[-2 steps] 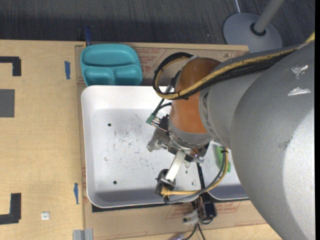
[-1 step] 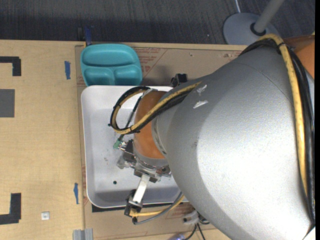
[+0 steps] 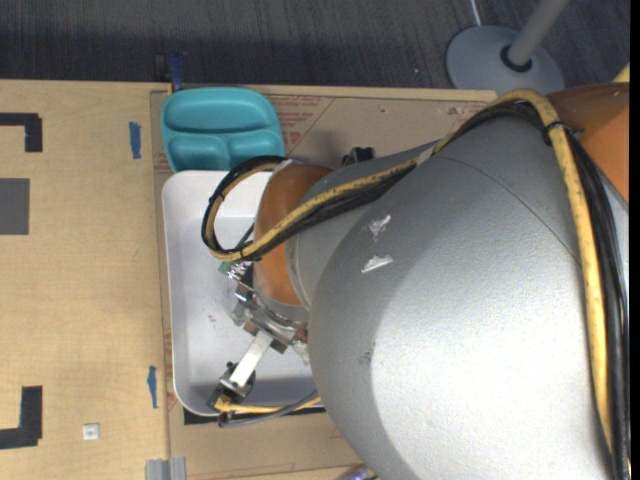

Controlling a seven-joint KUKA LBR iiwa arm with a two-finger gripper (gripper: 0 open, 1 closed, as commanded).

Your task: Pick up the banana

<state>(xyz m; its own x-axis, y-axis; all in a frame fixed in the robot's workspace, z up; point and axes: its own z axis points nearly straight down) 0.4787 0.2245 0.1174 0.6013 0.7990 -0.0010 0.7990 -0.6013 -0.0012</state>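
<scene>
A tan bench (image 3: 80, 268) is occupying the lower field. Dark carpeted floor (image 3: 250, 18) is running along the top, and the round grey base (image 3: 490, 58) of a stand is sitting on it at upper right.

A shallow white bin (image 3: 190, 268) is lying on the bench. A teal moulded tray (image 3: 220, 128) is resting at its far end, overlapping the far rim. The grey arm (image 3: 450, 298) is spanning the right of the field and hanging steeply over the bin. Its orange band (image 3: 275, 238) is sitting above the bin floor, so the gripper (image 3: 256, 320) is pointing downward near the bin's middle. This posture is judged to suit a grasp from above.

Whether the claw is wide, narrow or closed on anything cannot be told, since the wrist is covering it. The banana's position cannot be told either; it is judged to be lying somewhere beneath the arm's bulk.

Bare bin floor is showing left of the gripper, up to the left wall and into the near-left corner. The left and near walls are bounding any sideways travel, and the teal tray is closing off the far end. Straight up is judged the freest way out.
</scene>
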